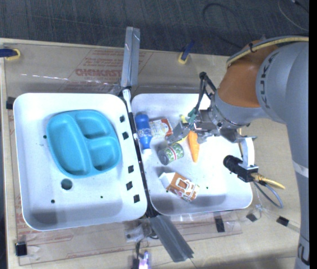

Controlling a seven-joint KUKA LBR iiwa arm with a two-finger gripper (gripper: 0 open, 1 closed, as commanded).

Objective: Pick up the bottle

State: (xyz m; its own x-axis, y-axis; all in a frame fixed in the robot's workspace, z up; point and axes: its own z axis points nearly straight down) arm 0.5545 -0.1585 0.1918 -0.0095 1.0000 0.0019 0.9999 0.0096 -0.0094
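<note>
The bottle [142, 130], clear with a blue cap and blue label, lies along the left wall of the right bin [225, 198], its cap towards the back. My gripper [185, 129] hangs low over the middle of that bin, to the right of the bottle and apart from it. It is just above a green-labelled can [171, 153] and next to an orange carrot [193, 145]. Nothing shows held in it. The grey arm with its orange band [239, 88] reaches in from the right.
A red-and-white packet [159, 127] lies between bottle and gripper. An orange-and-white carton [182, 188] sits near the right bin's front. The left bin [35, 206] holds a blue divided tray [85, 140] and a small dark object [66, 184]. A black fitting [237, 167] sticks out by the right wall.
</note>
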